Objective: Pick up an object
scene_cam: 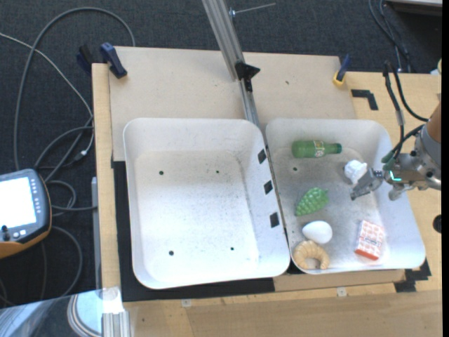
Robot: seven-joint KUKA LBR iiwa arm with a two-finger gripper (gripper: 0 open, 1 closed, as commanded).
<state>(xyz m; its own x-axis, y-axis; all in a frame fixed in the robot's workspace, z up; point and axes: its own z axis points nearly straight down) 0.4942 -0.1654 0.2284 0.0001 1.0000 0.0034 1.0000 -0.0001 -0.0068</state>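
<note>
Hovering by the right bin's right wall, our end effector (spread wide, empty) risks nudging the white crumpled piece away.

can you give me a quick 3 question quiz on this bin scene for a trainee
1. True or false: the green bottle lies in the left bin.
2. Which object lies nearest the hand? A) croissant B) crumpled white object C) white egg
3. Fill in: the red and white box lies in the ___ bin.

Key: 1 false, it lies in the right bin; 2 B; 3 right.
</note>
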